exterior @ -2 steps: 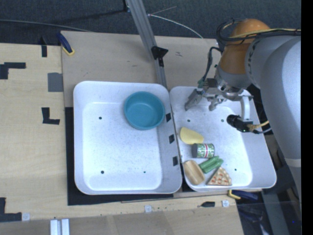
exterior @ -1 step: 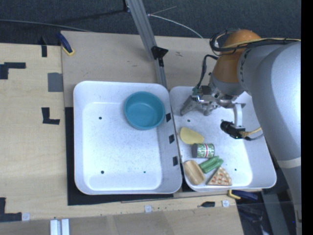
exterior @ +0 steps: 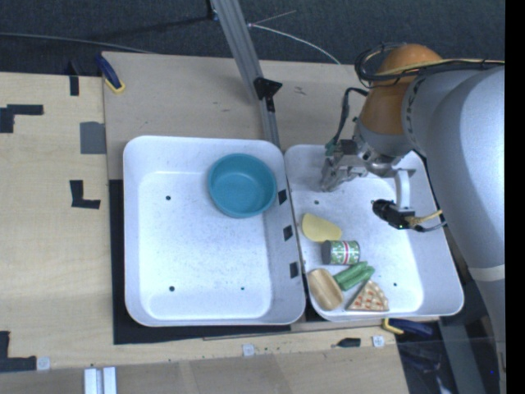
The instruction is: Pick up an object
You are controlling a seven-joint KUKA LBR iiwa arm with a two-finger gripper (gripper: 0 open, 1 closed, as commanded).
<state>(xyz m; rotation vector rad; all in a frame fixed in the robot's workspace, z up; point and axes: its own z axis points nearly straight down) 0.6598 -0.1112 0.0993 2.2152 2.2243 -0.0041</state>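
My gripper hangs over the back left part of the right bin, its grey fingers pointing down toward the bin floor. Nothing shows between them. In front of it lie a yellow piece, a small green can on its side, a green pickle-like piece, a tan bread roll and a pizza slice. The nearest, the yellow piece, sits a short way in front of the fingertips.
A blue bowl stands at the back right of the left bin. A grey slanted pole rises behind the bins' shared wall. The arm's big grey body covers the right bin's right side.
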